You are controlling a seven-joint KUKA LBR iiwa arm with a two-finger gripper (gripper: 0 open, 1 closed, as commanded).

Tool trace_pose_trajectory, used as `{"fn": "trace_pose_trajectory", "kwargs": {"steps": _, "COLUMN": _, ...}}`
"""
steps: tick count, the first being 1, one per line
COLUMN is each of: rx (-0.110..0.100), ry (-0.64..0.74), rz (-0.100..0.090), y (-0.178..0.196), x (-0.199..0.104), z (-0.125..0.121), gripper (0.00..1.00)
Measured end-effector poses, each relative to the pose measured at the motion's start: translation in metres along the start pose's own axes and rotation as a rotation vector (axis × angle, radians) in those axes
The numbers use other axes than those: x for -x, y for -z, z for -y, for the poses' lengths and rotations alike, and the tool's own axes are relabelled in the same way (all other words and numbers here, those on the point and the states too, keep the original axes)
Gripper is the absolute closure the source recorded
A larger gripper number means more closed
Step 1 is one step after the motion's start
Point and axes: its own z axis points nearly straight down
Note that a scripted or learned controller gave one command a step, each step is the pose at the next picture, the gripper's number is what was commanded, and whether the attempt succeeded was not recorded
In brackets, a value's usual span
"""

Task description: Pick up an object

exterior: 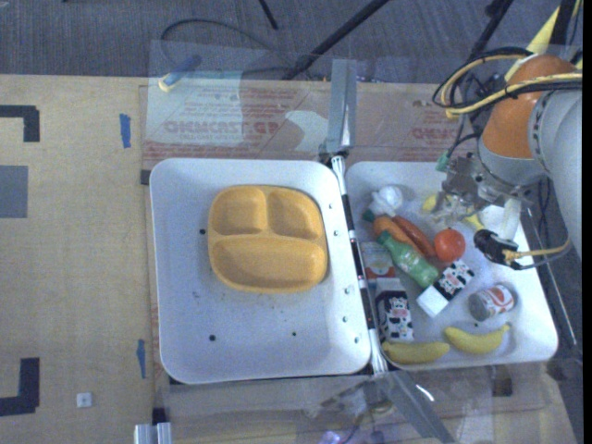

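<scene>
The right bin [541, 336] holds several small items: a green bottle [408, 258], an orange carrot [408, 233], a red tomato [450, 244], two bananas [477, 339] [415, 351], a cow-patterned carton [395, 315], a second black-and-white carton [446, 286], a small can [491, 301] and a white crumpled piece [388, 196]. My gripper [455, 202] hangs low over the bin's back part, just behind the tomato, under the grey wrist with its orange band [514, 129]. Nothing is seen between its fingers.
The left bin [185, 331] carries a yellow divided tray [267, 236] in its upper middle. A metal divider bar [339, 118] runs between the bins at the back. Cables [481, 72] loop above the wrist, and a clear plastic sheet [222, 118] lies behind the bins.
</scene>
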Motion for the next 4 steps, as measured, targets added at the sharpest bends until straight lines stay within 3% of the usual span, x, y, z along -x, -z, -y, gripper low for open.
{"fn": "trace_pose_trajectory", "kwargs": {"steps": 1, "rx": 0.000, "ry": 0.000, "rz": 0.000, "y": 0.000, "x": 0.000, "z": 0.000, "gripper": 0.00}}
{"fn": "trace_pose_trajectory", "kwargs": {"steps": 2, "rx": -0.003, "ry": 0.001, "rz": 0.002, "y": 0.007, "x": 0.000, "z": 0.001, "gripper": 1.00}}
{"fn": "trace_pose_trajectory", "kwargs": {"steps": 3, "rx": -0.004, "ry": 0.002, "rz": 0.002, "y": 0.006, "x": 0.000, "z": 0.001, "gripper": 0.00}}
{"fn": "trace_pose_trajectory", "kwargs": {"steps": 4, "rx": 0.001, "ry": -0.049, "rz": -0.014, "y": -0.006, "x": 0.042, "z": 0.033, "gripper": 0.00}}
